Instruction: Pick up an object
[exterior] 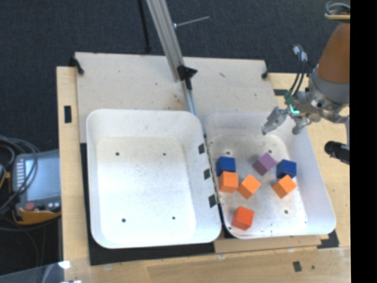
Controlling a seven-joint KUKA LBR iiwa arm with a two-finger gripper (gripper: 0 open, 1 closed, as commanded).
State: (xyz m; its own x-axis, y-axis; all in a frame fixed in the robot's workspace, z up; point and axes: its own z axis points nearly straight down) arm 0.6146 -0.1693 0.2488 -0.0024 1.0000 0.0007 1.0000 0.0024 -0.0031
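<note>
The right bin (312, 208) holds several small blocks. Two blue ones (225, 164) (286, 168) lie in it, with a purple block (266, 162) between them. Three orange blocks (228, 181) (250, 186) (284, 186) lie in a row below them, and an orange-red block (242, 217) sits nearest the front. My gripper (287, 123) hangs over the bin's far right part, above and behind the purple and right blue blocks. Its two fingers are spread apart with nothing between them.
The left bin (97, 158) stands beside the right one. A slanted metal rail (168, 37) runs from the top down to the gap between the bins. A pendant with cables (32, 184) lies off the bench at left.
</note>
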